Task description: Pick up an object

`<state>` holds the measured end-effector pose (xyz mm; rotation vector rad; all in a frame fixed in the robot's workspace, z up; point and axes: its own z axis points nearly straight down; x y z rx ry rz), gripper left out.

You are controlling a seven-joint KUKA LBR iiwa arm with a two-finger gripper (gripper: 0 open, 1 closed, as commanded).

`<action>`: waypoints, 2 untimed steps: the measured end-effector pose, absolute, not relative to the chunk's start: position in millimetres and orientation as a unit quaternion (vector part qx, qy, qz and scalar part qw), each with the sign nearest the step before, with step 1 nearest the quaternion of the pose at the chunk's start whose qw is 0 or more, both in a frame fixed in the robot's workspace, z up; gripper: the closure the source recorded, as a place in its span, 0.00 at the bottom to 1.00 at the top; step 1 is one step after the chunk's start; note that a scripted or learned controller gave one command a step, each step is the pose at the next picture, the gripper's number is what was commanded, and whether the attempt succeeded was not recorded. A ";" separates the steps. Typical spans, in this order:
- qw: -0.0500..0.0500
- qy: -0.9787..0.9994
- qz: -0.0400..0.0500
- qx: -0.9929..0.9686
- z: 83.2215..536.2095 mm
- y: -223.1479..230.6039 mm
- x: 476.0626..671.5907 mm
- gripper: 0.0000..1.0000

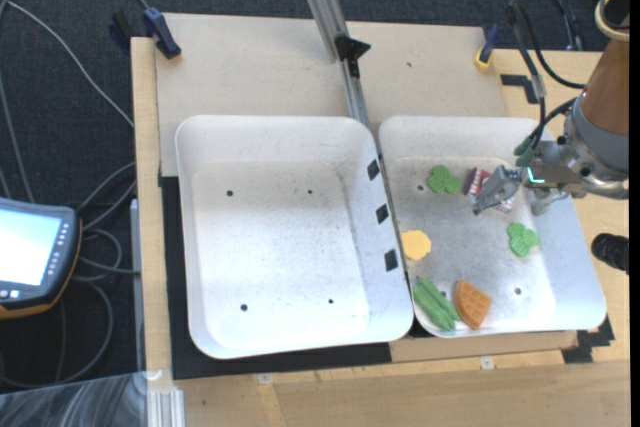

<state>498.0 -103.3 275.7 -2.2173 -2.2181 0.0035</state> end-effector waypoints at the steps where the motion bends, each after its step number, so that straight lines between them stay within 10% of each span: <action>1: 0.001 -0.707 0.000 -0.707 277.4 -103.4 498.7 0.00; 2: 0.004 -0.707 0.002 -0.707 224.8 -95.8 490.6 0.00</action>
